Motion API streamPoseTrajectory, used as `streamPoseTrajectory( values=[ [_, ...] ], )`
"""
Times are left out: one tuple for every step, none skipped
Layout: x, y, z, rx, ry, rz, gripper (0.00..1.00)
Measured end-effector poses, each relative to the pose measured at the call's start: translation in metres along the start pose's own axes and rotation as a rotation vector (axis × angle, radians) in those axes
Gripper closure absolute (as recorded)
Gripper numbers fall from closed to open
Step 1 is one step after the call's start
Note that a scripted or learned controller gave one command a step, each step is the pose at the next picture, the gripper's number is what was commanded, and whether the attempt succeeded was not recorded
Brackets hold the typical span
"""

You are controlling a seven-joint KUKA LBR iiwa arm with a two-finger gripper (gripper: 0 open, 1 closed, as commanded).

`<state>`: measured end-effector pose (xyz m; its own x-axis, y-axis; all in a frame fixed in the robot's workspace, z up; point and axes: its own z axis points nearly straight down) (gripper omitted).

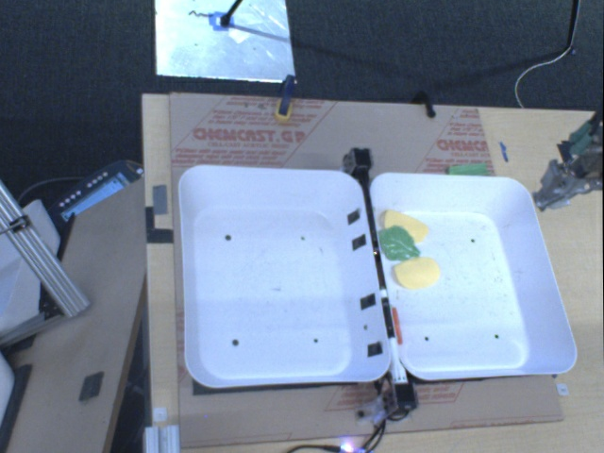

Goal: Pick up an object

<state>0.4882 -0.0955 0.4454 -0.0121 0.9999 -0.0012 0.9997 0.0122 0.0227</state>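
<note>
Nearest the camera: clamp hardware (396, 399) at the seam of the two bins, probably there to pin both trays together so nothing shifts under contact.

Just beyond: left bin (274, 286) and right bin (486, 295), side by side, walls touching along the middle divider. Small orange sliver (397, 325) on that divider; too small to identify.

Further in, inside the right bin, hard against its divider-side wall: three soft-looking pieces in a tight cluster.
- lower yellow piece (417, 273), flat on the floor, touching or just under the green one
- green piece (398, 243), in the middle, overlapping both yellows
- upper yellow piece (404, 223), partly under the green

Judged: clustering near the wall leaves little room on the divider side; approach from the open bin side looks easier. Lower yellow piece looks the least covered, so the best candidate.

Same depth, far right: gripper (559, 189) outside the right bin's rim, above the bench, well apart from the cluster. Nothing seen in it. How wide the claw stands: cannot tell, too small and blurred. Judged: pick not yet begun; travel across the bin and a descent both outstanding.

Behind the bins: green scrap (469, 169) on the printed board, then a yellow clip (283, 111) at the board's far edge.

Farthest: shiny metal sheet (225, 26) on the dark floor.
</note>
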Motion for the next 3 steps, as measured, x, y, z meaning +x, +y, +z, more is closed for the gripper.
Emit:
streamPoseTrajectory(
  values=[
    [-0.118,0.027,-0.032,0.015,-0.006,0.019,1.0],
    [-0.083,-0.008,0.15,0.033,0.006,0.011,1.0],
    [0.014,0.03,-0.005,0.002,0.001,-0.004,1.0]
  ],
)
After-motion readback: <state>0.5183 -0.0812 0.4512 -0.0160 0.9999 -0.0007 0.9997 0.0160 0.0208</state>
